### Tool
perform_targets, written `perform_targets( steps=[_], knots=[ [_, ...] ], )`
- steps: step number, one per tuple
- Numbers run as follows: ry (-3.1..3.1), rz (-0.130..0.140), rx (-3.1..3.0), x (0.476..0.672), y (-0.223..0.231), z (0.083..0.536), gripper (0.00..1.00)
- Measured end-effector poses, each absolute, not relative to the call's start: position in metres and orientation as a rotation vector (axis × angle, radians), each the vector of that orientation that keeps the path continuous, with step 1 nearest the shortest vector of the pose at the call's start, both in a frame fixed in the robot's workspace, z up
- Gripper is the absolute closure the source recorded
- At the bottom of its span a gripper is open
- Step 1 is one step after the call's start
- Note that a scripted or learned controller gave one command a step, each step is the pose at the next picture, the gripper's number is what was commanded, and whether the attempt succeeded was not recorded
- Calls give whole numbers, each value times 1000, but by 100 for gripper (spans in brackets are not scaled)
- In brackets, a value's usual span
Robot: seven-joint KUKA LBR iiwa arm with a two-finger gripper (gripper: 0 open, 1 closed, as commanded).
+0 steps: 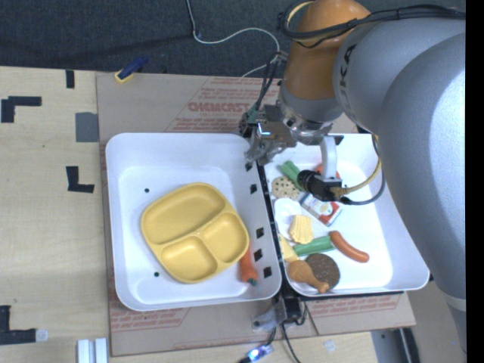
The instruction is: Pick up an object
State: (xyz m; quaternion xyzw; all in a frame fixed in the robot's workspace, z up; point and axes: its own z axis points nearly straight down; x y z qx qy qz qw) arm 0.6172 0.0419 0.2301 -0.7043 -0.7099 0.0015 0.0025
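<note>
Toy food crowds the 9 o'clock side of the right bin (387, 229): cookie (284, 188), sausage (349, 246), drumstick (301, 272). The gripper (261, 141) hovers at that bin's 11 o'clock corner, seemingly lining up a pick; wide or narrow, I cannot tell. The left bin (127, 195) holds a yellow divided plate (194, 231) and a carrot (248, 267).

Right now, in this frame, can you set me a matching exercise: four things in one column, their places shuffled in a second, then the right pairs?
Things
1. yellow plate
2. carrot
3. sausage
4. drumstick

Places
A. right bin, just right of the green piece
B. middle of the left bin
C. right bin, touching the brown patty
D. left bin, by its right wall

Pairs: 1-B, 2-D, 3-A, 4-C
</note>
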Motion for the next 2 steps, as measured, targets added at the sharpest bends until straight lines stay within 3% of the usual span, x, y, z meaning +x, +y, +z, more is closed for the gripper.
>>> perform_targets(
  steps=[1, 2],
  knots=[
    [-2226, 6, -2212, 637, 85, 228, 100],
    [-2221, 11, -2217, 644, 87, 218, 100]
  ],
)
